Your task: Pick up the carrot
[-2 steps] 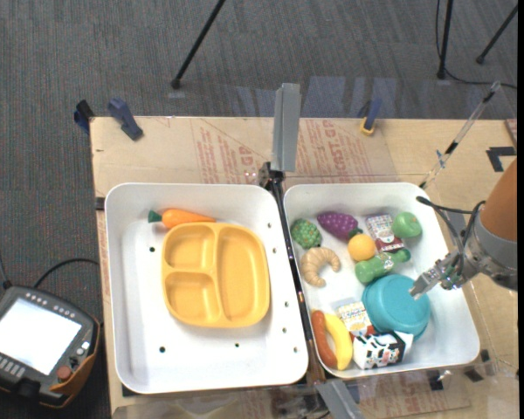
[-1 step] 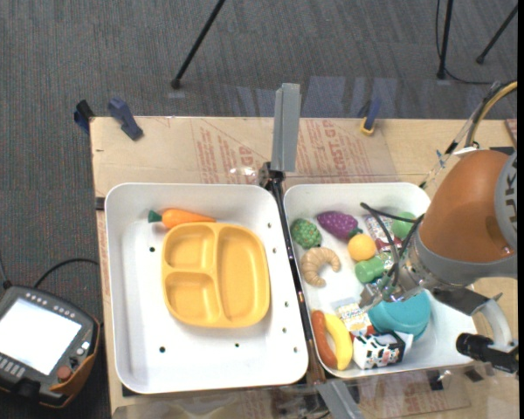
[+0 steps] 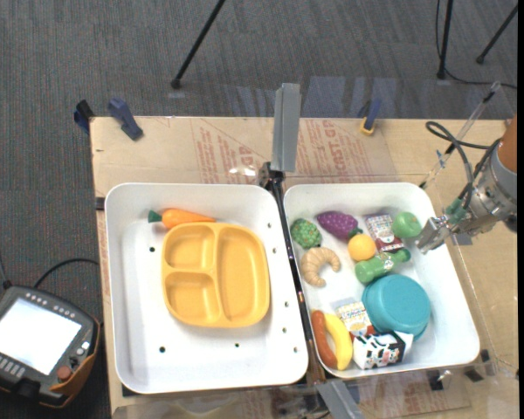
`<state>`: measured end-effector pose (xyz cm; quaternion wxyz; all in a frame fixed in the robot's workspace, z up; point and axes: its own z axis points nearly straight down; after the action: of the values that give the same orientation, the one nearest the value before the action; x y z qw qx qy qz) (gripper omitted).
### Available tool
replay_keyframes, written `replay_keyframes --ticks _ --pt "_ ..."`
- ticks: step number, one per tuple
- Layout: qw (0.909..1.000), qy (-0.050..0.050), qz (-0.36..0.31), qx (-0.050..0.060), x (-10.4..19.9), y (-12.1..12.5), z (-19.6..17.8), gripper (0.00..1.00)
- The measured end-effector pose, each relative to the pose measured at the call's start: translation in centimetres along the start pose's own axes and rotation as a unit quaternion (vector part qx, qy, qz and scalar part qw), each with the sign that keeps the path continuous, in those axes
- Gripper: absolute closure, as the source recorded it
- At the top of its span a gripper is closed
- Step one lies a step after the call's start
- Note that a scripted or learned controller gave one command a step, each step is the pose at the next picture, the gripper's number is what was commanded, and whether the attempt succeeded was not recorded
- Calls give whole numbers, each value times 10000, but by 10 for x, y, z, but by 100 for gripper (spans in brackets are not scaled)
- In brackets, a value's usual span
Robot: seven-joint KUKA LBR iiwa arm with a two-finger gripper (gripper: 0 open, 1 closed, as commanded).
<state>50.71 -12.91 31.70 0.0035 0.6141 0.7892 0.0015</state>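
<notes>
Not started: carrot [image 3: 184, 217] lying untouched in left bin [image 3: 131, 321]; gripper [image 3: 433, 235] over right bin's [image 3: 467, 321] edge, state indeterminable.

The gripper [image 3: 437, 234] sits at the right bin's [image 3: 458, 317] right rim. Left of the fingers, toys crowd that bin. Farther left, the carrot [image 3: 183, 217] lies against the yellow tray's [image 3: 216, 274] top edge, with bare floor above it.

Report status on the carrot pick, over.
Pincer over right bin's far edge. Carrot in left bin, touching yellow tray. Top side clear.
</notes>
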Motion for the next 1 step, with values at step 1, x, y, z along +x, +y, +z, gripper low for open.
replay_keyframes --ticks 1 --pt "9974 -19 -714 -9 -78 -51 -127 100"
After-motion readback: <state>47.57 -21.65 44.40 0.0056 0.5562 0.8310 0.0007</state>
